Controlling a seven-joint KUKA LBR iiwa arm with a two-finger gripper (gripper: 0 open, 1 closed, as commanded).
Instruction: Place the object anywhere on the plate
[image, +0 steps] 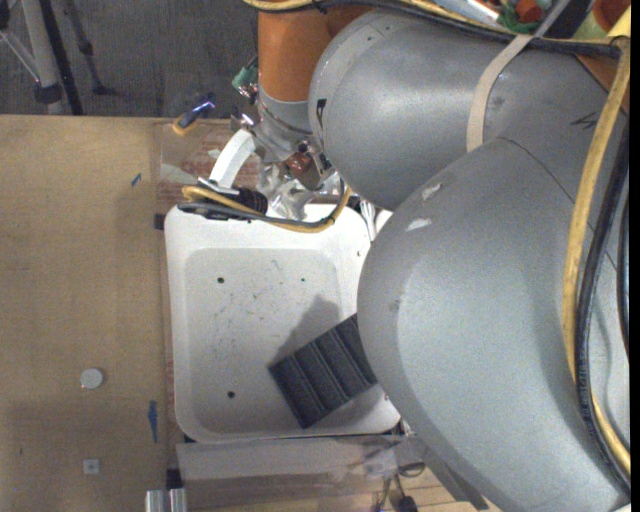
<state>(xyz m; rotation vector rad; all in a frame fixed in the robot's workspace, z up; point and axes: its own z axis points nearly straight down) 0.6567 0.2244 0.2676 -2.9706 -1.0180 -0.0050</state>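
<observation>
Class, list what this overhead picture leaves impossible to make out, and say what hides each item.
- Second bin: the grey arm covers the camera view's right side.
- Dark ribbed object in the white bin: its right end runs under the arm.
- Gripper: cables and brackets clutter it, so the state of its jaws is unreadable.
- Plate: cannot be identified; perhaps beneath the arm.
</observation>
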